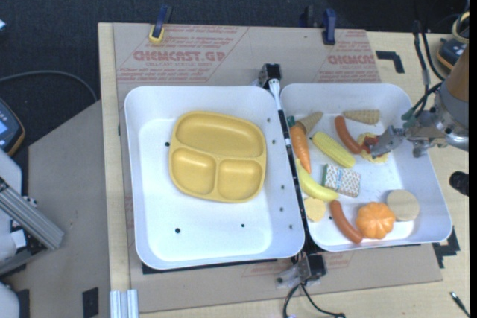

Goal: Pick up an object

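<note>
The right bin [426, 182] holds several toy foods: a carrot [299, 147], a corn cob [333, 149], a red sausage [346, 134], a tan wafer [361, 116], a banana [317, 188], a checkered packet [342, 179], a second sausage [345, 221], an orange pumpkin [374, 220] and a beige disc [402, 205]. My gripper [383, 141] reaches in from the right and sits low over a small red and yellow piece [370, 144] beside the upper sausage. I see nothing lifted off the bin floor.
The left bin [149, 197] carries a yellow divided plate [218, 156]. A black divider [287, 160] runs between the bins. Two clamps [157, 24] [328, 26] grip the board's far edge. Cables hang beside the arm at the right.
</note>
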Robot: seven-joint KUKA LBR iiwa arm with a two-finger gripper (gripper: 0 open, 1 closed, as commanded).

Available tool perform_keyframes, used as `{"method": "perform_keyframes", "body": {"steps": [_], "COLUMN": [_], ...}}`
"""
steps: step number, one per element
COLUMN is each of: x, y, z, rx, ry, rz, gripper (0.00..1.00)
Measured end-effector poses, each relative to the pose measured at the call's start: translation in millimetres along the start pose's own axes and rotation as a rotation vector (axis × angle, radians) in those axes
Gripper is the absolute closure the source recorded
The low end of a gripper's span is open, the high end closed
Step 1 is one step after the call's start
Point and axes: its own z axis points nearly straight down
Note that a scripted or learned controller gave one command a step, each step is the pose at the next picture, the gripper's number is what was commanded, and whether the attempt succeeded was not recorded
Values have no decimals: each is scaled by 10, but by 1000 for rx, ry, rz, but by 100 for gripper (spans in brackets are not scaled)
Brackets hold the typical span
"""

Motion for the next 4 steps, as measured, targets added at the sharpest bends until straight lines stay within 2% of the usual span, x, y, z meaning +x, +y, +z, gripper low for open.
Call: {"method": "perform_keyframes", "body": {"steps": [1,2,3,4], "x": [1,50,54,51], "y": [31,-12,4,28], "z": [-59,387,892,742], "rx": [-12,-5,-11,-21], "ry": [-3,0,-1,-3], "rz": [-3,-3,-2,-3], "gripper": [0,0,0,100]}}
